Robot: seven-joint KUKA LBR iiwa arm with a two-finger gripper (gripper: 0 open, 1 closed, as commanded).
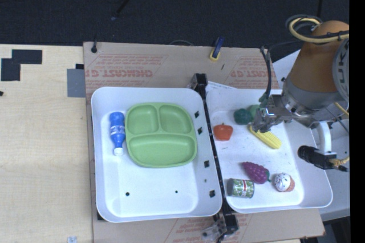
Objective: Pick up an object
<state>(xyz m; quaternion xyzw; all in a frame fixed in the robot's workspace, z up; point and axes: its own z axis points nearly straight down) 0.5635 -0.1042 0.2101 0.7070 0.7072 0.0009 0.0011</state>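
Nearest us, along the lower edge of the right bin (319,202), we see a small tin can (241,188) lying on its side with a green and red label, a knobbly purple grape bunch (255,171) just above it, and a round white and red ball (283,182) to their right. These look like hard plastic toys on smooth white plastic.

Further up, in the middle right of the frame, the gripper (264,120) sits low over the yellow corn cob (266,136). The cob lies directly below and slightly right of the fingertips, touching or nearly so, its long axis running from upper left to lower right. We cannot tell whether the fingers are spread or closed; the view is too small and dark there. A grasp would likely need the fingers set across that diagonal.

Just left of the gripper lies a dark green rounded vegetable (244,116), and lower left an orange-red pepper-like piece (223,132).

In the left bin (105,202) rest a glossy green divided plate (161,134) and a blue bottle (117,132).
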